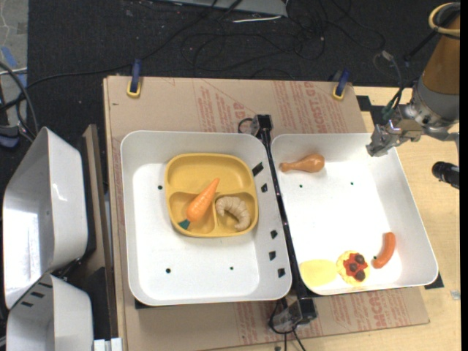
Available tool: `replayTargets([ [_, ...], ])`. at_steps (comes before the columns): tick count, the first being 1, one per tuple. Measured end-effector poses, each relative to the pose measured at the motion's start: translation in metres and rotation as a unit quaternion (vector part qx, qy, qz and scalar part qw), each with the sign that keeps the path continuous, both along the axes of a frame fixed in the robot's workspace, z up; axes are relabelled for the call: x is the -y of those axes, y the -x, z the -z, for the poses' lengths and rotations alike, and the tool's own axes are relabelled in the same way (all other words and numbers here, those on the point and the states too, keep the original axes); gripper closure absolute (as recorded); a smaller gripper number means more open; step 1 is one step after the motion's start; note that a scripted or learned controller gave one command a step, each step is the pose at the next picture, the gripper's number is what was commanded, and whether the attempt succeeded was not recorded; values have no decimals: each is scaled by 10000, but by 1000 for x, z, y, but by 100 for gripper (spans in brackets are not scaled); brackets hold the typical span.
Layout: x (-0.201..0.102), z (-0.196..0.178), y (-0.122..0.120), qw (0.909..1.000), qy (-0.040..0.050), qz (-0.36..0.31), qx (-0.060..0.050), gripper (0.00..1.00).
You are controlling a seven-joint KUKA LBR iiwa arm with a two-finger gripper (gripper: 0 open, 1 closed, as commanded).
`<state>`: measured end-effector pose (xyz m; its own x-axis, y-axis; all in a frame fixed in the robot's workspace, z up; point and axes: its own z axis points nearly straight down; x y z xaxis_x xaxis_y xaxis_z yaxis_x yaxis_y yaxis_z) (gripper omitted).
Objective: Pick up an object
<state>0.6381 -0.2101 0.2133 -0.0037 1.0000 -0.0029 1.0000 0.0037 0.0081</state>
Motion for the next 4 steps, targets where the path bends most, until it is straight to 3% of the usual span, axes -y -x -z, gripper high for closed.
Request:
replayTargets([
  [3,-168,-22,-13,10000,-20,-24,-26,100],
  [4,-218,-18,-3,10000,-22,-23,-48,100],
])
